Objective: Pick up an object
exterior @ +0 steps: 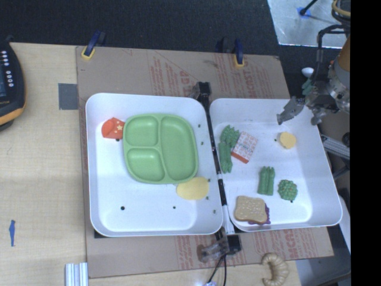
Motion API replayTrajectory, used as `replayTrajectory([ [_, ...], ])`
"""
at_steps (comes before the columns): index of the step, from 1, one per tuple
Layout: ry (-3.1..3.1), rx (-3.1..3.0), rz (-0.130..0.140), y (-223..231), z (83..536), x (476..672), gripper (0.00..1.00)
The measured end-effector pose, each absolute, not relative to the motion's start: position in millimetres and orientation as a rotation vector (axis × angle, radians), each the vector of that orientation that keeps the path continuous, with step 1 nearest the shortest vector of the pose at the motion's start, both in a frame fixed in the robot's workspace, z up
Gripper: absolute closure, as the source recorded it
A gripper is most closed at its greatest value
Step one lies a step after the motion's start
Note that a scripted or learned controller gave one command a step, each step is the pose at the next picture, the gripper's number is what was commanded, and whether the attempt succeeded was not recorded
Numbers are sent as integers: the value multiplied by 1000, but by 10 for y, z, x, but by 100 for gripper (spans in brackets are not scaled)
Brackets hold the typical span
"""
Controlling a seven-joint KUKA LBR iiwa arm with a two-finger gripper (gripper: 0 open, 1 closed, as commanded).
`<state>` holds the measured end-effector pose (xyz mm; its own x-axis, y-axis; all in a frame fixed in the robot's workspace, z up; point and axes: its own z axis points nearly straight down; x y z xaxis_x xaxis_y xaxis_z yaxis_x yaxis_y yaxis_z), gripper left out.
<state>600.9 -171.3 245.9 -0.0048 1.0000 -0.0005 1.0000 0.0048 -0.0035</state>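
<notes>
My gripper (pixel 302 114) hangs over the far right part of the right bin (pixel 309 159), open, with nothing between its fingers. Just below it lies a small yellow round piece (pixel 287 140). Further into the bin are a red and white packet (pixel 244 146), a leafy green vegetable (pixel 228 137), a green asparagus bundle (pixel 266 180), a broccoli piece (pixel 287 189) and a slice of toast (pixel 250 210). The left bin (pixel 107 207) holds a green divided plate (pixel 161 148), a red piece with a star (pixel 112 128) and a yellow lemon-like piece (pixel 193 188).
Blue clamps (pixel 239 52) hold the cardboard at the back edge. A control pendant (pixel 9 82) lies at the far left. A tan curled toy (pixel 275 268) sits outside the bins at the front.
</notes>
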Motion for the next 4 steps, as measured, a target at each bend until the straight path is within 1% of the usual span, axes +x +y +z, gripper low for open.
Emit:
replayTrajectory([
  [1, -2217, -2206, 14, -1580, 836, 5535, 0],
  [2, -2219, -2210, 8, -1294, 910, 4976, 0],
  [3, -2226, -2209, 7, -1317, 1018, 5005, 100],
  [4, -2242, -2214, -16, -583, 2530, 5466, 100],
])
